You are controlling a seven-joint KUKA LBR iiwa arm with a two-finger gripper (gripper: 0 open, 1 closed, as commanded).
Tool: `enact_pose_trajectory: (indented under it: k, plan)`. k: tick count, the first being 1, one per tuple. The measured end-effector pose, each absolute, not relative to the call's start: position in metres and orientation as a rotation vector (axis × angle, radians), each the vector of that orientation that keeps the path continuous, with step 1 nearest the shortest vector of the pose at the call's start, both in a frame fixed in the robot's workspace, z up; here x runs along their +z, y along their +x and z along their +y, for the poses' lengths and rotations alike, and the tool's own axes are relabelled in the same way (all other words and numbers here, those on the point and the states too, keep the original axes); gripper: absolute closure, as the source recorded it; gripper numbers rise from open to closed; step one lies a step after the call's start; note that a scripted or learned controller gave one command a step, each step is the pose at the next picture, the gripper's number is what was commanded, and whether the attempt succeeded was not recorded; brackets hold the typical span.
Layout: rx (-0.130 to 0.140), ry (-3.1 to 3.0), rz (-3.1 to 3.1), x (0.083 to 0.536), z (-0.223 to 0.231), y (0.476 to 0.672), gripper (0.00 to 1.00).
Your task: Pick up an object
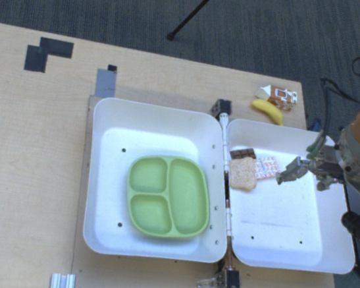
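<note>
Counter (pixel 26 151): pale wood.
Left bin (pixel 98 228): white, at centre.
Right bin (pixel 323 257): white, touching it at 3 o'clock.
Banana (pixel 267 110): at 1 o'clock, beside a small packet (pixel 282 94).
Dark tape patches (pixel 46 52): at 10 o'clock.

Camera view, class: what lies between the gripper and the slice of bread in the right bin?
A small red-and-white patterned packet lies between the gripper and the bread slice, seen in the camera view.

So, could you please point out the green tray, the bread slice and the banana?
Green tray (pixel 194 192): camera view, on its long right compartment.
Bread slice (pixel 243 173): camera view, middle of its top face.
Banana (pixel 268 110): camera view, middle of its curve.
</note>
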State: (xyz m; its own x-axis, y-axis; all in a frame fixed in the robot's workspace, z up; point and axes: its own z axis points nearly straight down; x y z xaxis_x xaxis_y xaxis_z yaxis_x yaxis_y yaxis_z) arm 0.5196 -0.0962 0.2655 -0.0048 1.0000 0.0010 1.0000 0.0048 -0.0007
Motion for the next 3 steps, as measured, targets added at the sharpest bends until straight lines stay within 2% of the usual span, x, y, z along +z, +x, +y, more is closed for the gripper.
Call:
enact_pose_trajectory:
  k: [1, 2, 3]
  plan:
    - [-0.001, -2.219, -2.224, 0.19, -0.135, 0.497, 0.0]
    - [-0.008, -2.224, -2.227, 0.087, -0.108, 0.489, 0.0]
    - [-0.014, -2.227, -2.23, 0.098, -0.108, 0.491, 1.0]
